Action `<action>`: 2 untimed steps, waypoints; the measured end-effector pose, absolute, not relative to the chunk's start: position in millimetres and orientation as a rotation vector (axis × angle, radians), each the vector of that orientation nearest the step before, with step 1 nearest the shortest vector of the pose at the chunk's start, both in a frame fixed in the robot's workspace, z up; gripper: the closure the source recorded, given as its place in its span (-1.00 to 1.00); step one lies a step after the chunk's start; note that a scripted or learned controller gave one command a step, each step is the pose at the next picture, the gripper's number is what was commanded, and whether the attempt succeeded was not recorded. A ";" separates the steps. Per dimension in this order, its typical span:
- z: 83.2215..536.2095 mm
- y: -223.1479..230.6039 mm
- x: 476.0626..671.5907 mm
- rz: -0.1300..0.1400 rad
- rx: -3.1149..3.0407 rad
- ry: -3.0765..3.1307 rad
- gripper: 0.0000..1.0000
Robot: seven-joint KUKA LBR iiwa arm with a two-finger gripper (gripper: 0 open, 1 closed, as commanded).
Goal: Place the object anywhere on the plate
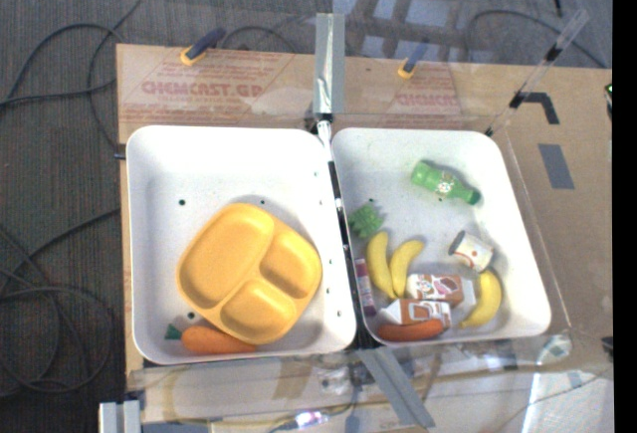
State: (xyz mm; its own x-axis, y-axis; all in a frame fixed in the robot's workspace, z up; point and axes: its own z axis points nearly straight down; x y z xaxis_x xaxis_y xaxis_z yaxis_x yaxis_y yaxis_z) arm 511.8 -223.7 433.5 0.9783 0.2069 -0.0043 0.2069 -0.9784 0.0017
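Brown board (214, 88) reads "CHEMCAST GP" (red letters).

I count two white bins (149, 162), one yellow plate (249, 272), one carrot (214, 341), three bananas (393, 267), one green bottle (445, 182), two cartons (438, 289).

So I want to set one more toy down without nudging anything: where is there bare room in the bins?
Left white bin: bare floor behind the yellow divided plastic plate. Right white bin: bare back left corner, beside the green toy bottle. Its front is crowded around the yellow toy bananas.
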 end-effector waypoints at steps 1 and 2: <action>433.0 -223.4 484.1 -0.007 3.126 0.321 1.00; 441.2 -222.4 485.2 -0.013 3.126 0.332 1.00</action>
